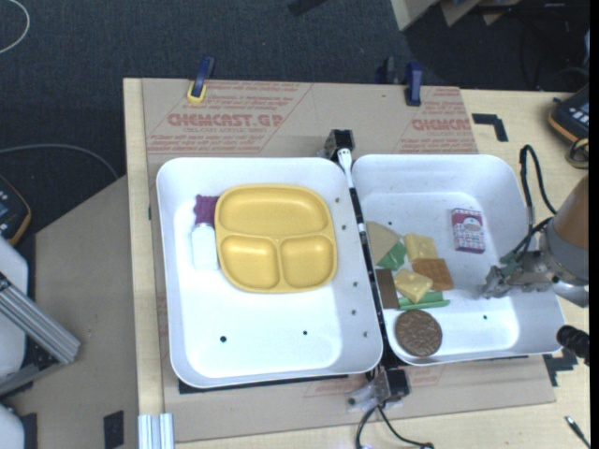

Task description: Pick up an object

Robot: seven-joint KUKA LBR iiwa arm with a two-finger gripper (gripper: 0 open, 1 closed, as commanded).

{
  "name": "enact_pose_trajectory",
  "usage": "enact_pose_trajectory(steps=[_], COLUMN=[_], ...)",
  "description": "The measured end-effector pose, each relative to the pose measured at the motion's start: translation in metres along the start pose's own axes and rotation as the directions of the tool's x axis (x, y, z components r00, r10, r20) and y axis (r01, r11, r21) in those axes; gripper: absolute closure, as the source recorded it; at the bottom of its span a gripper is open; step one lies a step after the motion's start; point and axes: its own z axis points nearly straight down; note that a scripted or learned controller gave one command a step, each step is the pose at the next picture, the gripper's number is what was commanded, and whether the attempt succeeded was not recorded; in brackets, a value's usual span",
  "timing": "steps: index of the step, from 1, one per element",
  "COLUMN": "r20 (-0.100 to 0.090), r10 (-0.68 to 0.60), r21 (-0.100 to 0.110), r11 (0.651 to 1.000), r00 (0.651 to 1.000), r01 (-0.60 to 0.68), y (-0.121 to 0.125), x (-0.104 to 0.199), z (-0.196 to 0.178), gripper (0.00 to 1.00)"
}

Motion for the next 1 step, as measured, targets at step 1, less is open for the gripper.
enact_pose_trajectory(steps=[1], r20=[0.003], r10=[-0.001], r21=[-0.005], r11=[1.0], r00=[1.0], r01=[0.001], y=[0.0017], x=[-0.0024], z=[-0.0428], gripper=[1.0])
